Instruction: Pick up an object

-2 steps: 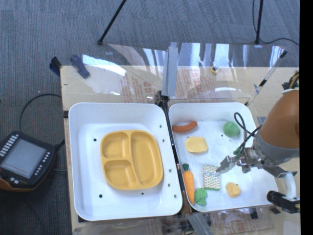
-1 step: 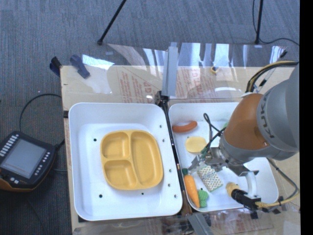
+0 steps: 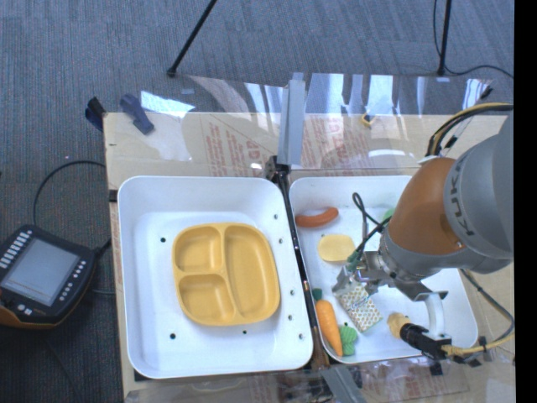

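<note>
Looming at the right of the frame, nearest the lens, the grey arm (image 3: 453,217) hangs over the right bin (image 3: 306,193), its gripper (image 3: 357,288) low among the toy food. By my reading this is the reach-and-close step, and next it must shut squarely on one item and lift. I cannot tell how the jaws stand; a speckled wafer (image 3: 362,309) lies right under them, carrot (image 3: 329,326) beside it, yellow plate (image 3: 225,273) in the left bin (image 3: 134,225).

A yellow three-compartment plastic tray (image 3: 226,273) lies in the left white bin (image 3: 138,225), while the right white bin (image 3: 306,193) holds a toy sausage (image 3: 316,217) at the back, a round yellow slice (image 3: 336,248) before it, and an orange toy carrot (image 3: 329,326) at the front left.
</note>
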Tool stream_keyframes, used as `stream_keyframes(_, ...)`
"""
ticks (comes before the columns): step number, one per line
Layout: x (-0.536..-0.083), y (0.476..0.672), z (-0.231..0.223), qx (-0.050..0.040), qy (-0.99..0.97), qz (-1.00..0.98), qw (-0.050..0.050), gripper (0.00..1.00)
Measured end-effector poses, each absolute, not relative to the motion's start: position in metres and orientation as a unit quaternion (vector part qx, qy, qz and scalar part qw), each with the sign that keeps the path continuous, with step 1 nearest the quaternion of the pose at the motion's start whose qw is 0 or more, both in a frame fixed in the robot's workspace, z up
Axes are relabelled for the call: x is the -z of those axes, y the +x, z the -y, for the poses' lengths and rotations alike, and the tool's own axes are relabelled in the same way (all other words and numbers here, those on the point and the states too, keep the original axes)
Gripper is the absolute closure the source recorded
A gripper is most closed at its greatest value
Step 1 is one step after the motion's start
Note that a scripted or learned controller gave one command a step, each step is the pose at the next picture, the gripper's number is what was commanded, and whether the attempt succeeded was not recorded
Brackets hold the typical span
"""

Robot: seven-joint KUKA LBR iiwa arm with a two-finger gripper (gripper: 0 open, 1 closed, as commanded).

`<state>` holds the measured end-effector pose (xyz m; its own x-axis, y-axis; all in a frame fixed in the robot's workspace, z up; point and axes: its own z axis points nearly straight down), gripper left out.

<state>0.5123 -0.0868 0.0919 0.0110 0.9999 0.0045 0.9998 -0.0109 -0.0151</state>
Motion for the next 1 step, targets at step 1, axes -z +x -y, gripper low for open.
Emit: stream_keyframes(1,-0.1899,0.585,0.0306,0.0022,-0.706,0.708,-0.001,1.0)
